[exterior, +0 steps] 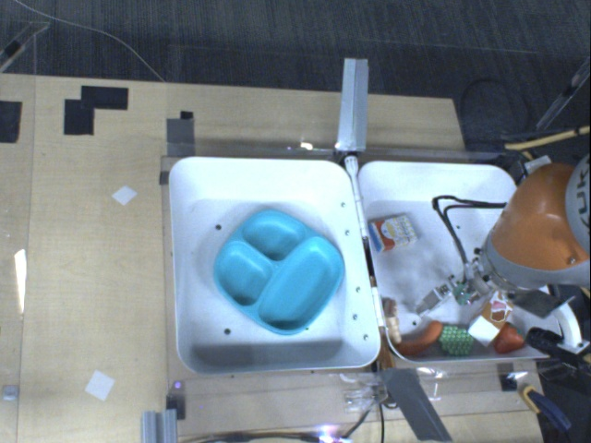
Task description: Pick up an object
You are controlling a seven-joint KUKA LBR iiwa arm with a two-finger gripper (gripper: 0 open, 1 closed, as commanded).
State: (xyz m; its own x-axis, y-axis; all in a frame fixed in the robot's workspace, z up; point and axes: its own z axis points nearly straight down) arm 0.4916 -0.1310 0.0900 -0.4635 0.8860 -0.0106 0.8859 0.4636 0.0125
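The right bin (416,192) holds several small items. A small red and white carton (392,232) lies near its left wall. Along its front edge sit a red-orange sausage-shaped toy (420,337), a green textured piece (454,340), a white block (483,329) and a red-orange piece (509,340). My gripper (445,295) hangs low over the bin's front right part, just above and behind the green piece and the sausage toy. Nothing is visibly held in it. The arm's orange band (540,220) covers the bin's right side.
The left bin (194,247) holds a blue divided plate (277,270) at its middle. A black cable (452,215) loops over the right bin behind the gripper. A small brown item (391,317) lies by the divider wall. A metal post (353,109) stands behind the bins.
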